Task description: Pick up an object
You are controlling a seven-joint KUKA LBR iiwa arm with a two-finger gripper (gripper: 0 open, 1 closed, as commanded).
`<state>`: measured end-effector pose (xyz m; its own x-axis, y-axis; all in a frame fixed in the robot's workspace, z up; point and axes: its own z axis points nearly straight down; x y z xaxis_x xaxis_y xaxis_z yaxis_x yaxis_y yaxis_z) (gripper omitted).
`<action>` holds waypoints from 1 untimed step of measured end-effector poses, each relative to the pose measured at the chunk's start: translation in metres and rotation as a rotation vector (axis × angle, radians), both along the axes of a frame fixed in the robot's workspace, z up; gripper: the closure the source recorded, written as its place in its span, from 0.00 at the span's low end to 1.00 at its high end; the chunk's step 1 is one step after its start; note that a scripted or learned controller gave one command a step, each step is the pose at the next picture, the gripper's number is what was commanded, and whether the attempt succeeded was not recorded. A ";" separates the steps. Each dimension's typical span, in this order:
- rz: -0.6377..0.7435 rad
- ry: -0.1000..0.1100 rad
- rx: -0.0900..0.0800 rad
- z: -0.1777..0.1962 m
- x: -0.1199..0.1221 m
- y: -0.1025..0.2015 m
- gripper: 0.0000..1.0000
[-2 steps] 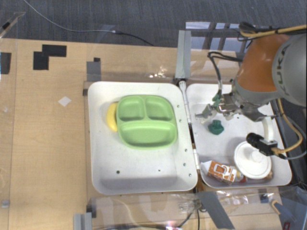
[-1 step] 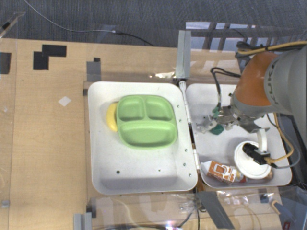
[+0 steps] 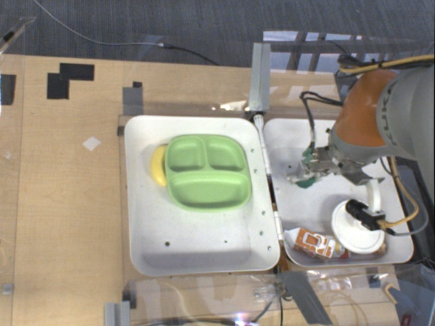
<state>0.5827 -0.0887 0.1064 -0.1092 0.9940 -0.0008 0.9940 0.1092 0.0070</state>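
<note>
Wooden bench (image 3: 68, 202), two white bins (image 3: 197, 250)

No lettering here comes through clearly enough for me to read. The one thing carrying print is the orange-and-white packet (image 3: 315, 243) lying at the near edge of the right bin (image 3: 285, 138) — there are brown and white marks on its face, but they blur into patches. The green divided plate (image 3: 206, 171) in the left bin (image 3: 197, 250) bears no writing I can make out.
</note>
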 end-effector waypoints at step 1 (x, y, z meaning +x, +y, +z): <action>0.293 0.002 -0.002 0.079 -0.015 0.017 1.00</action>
